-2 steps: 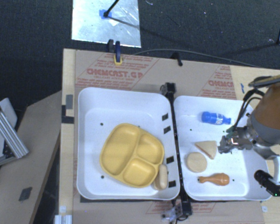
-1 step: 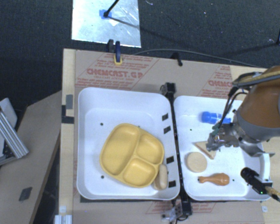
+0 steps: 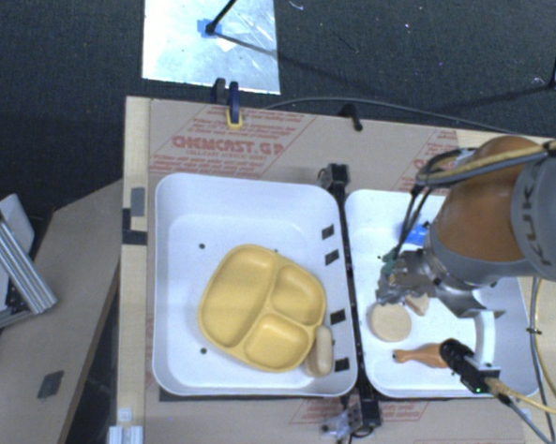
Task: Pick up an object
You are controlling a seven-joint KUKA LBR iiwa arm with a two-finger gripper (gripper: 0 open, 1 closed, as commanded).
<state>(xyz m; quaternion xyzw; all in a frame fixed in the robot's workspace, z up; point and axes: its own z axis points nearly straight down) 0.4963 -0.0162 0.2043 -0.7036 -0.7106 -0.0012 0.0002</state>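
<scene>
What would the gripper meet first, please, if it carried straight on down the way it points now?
Probably the round tan disc on the right bin's floor: the gripper points down just above it. Depth is unclear, so it may land at the disc's upper edge.

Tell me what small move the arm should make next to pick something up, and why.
Probably a short, straight descent. The gripper hangs in the right bin just above the round tan disc, with a brown wooden piece beside it. Nothing visibly sits between the fingers, so lowering onto the disc seems the nearest try.

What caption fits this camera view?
Claw over right bin, above a tan disc; yellow divided tray in left bin.
</scene>
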